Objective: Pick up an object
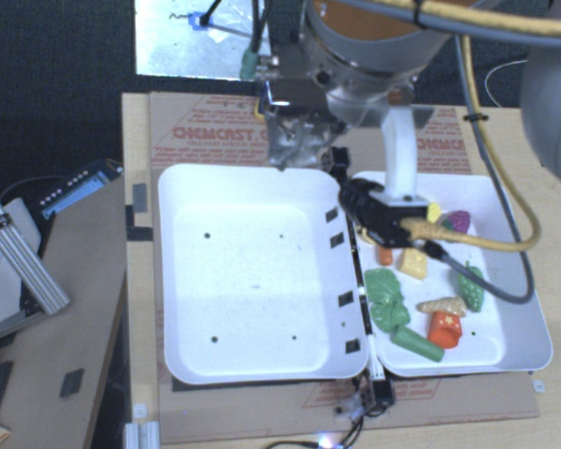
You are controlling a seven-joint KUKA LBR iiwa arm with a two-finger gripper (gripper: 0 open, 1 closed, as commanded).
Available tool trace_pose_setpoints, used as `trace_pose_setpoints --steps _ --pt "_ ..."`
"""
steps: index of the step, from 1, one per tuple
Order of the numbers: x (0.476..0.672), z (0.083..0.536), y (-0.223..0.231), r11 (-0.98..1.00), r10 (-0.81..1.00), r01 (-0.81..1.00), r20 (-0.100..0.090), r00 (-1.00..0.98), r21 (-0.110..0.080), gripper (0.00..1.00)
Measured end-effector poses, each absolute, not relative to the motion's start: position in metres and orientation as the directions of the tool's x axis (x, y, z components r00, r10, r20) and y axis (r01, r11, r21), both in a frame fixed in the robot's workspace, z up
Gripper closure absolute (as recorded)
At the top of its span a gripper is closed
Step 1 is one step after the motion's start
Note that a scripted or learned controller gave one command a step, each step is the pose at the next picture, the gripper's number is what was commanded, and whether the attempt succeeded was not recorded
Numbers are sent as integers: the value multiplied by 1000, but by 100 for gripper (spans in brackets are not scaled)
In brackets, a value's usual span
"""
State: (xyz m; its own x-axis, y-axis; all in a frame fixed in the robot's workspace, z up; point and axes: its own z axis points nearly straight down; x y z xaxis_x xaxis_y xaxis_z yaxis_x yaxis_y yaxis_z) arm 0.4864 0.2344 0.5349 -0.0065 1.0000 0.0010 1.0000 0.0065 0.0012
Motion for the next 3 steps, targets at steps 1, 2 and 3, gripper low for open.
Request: trace_pose_setpoints --steps 1,2,3 --pt "486 535 234 6 1000 1000 1 -6 1 100" --pt "486 535 234 6 1000 1000 1 -6 1 100" --pt "486 535 234 6 1000 1000 1 -6 1 100"
